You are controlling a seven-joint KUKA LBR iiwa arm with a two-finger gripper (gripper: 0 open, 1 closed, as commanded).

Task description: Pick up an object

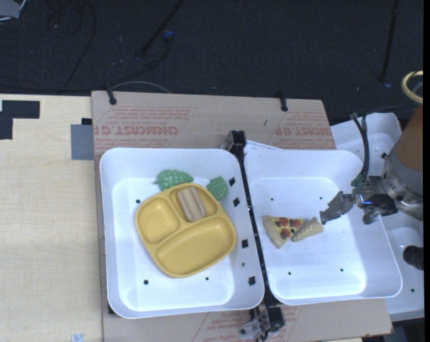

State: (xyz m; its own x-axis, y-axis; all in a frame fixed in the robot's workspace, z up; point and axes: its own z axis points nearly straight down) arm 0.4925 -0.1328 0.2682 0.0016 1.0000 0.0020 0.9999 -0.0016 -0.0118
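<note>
Dark carpet with loose cables lies behind the bench, and a cardboard sheet (201,123) sits under both white bins. From my remote seat I see the pizza slice (291,229) lying flat on the floor of the right bin (322,276), left of centre, its crust end pointing toward the arm. My gripper (336,209) hangs low at the right side of that bin, its dark tip just beside the crust; whether it touches I cannot say, since the view is coarse there, and I cannot tell how the jaws stand. Over the divider, the left bin (129,291) holds a yellow divided tray (183,241) with a sausage-like piece (192,204) in one compartment, and two green leafy pieces (174,179) rest against the tray's far rim
</note>
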